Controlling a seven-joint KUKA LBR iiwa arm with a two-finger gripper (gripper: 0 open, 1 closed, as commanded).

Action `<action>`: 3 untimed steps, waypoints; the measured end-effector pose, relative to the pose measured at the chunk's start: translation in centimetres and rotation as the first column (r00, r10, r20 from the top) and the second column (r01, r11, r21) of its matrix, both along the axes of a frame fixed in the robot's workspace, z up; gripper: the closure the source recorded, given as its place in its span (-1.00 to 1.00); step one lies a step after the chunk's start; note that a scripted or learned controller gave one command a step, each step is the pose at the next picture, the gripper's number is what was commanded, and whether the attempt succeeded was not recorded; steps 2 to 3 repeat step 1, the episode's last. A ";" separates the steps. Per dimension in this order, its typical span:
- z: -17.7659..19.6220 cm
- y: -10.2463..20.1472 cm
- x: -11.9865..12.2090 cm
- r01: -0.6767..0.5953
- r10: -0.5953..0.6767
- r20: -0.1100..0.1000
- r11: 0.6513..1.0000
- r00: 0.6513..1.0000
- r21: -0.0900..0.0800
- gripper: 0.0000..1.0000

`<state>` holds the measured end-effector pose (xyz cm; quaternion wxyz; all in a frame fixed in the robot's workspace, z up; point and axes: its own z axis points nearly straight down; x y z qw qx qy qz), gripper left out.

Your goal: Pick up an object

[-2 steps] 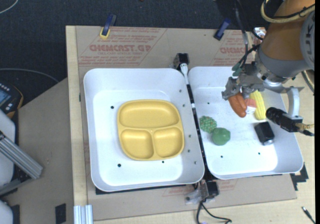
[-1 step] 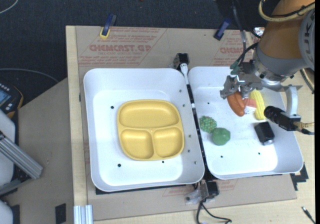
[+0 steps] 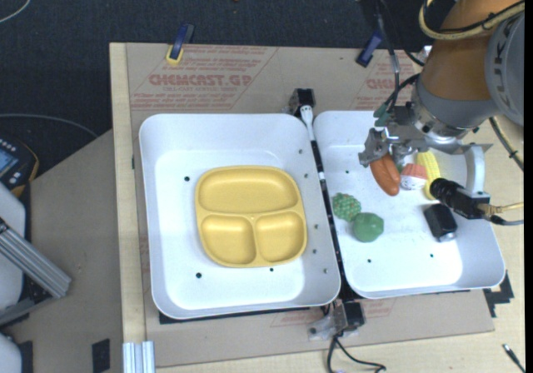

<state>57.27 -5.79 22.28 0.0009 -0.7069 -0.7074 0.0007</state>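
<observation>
Orange sausage-shaped toy point(image 3: 386, 176) looks like our likeliest pick. It lies in the upper half of the right bin point(image 3: 466, 267), just below the end effector point(image 3: 376, 149). Going L to R: the left bin point(image 3: 166, 196) on the worktop point(image 3: 125, 113) holds a yellow divided plate point(image 3: 250, 215). Past the divider, two green toys point(image 3: 367, 226) sit near the right bin's left wall, apart from the orange one. Next comes the orange toy, long axis slanting upper-left to lower-right. A white-and-red piece point(image 3: 410, 180) & a yellow piece point(image 3: 429, 167) crowd its R side. The end effector hangs over the toy's upper end, so the toy runs down-right from it. We can't tell how wide the end effector is set, or whether it has hold of anything. Our guess: the grip must close across that slant, w/ the R-side neighbours the main risk.
</observation>
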 end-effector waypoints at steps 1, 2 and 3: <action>1.2 -1.0 0.4 0.001 -0.001 0.006 1.000 1.000 -0.002 1.00; 1.2 -1.0 0.4 0.001 -0.001 0.006 1.000 1.000 -0.002 1.00; 1.2 -1.0 0.4 0.001 -0.001 0.006 1.000 1.000 -0.002 1.00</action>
